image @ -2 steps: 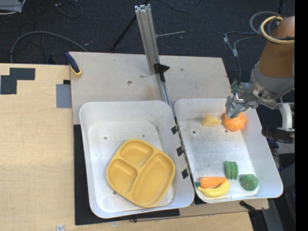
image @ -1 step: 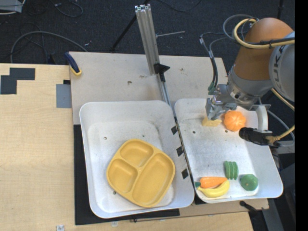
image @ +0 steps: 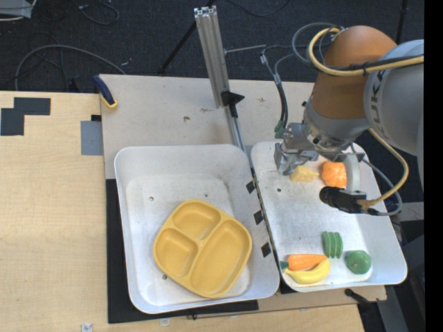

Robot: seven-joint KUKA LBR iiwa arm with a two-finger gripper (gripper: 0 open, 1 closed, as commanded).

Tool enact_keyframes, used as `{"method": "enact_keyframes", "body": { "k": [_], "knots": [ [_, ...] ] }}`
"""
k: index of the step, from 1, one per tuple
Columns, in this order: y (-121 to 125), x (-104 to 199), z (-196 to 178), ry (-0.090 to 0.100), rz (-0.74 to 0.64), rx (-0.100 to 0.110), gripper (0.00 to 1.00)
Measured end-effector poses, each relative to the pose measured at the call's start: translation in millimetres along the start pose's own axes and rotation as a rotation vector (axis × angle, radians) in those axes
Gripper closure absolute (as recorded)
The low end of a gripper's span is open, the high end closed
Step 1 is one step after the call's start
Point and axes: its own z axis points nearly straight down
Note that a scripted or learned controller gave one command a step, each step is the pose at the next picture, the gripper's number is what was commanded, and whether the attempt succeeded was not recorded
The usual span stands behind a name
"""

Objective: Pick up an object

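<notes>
site: bench [image: 159, 109] with two shallow white bins side by side, seen from above at a slant.

right bin [image: 297, 220]: the gripper [image: 291, 159] is low over the far left corner of this bin, close to the wall shared with the neighbouring bin. the arm [image: 346, 81] comes in from the right, with its orange band above the wrist. whether the gripper is spread or pressed together cannot be told from this angle, and nothing is visibly pinched in it.

items in the right bin:
- pale yellow piece [image: 303, 175], lying on the bin floor just beside the gripper on its right. contact between the two cannot be confirmed.
- orange piece [image: 333, 173], just right of the pale yellow piece and touching or nearly touching it.
- green ridged piece [image: 332, 244], toward the near right part of the bin, well apart from the gripper.
- green round piece [image: 358, 261], just beside the ridged one and nearer the right corner.
- carrot [image: 306, 261], lying along the near wall.
- banana [image: 309, 275], curved under the carrot and touching it, against the near rim.

left bin [image: 138, 185]: holds a yellow plate [image: 202, 247] with three compartments, lying flat in the near right part of the bin. no compartment has anything in it.

a metal post [image: 211, 54] rises from the bench behind the gap between the bins.
</notes>
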Motion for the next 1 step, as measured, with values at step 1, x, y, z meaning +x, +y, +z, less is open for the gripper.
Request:
{"method": "enact_keyframes", "body": {
  "k": [1],
  "knots": [
    [6.8,48.2,-3.0,-0.001,0.001,-0.002,1.0]
  ]
}}
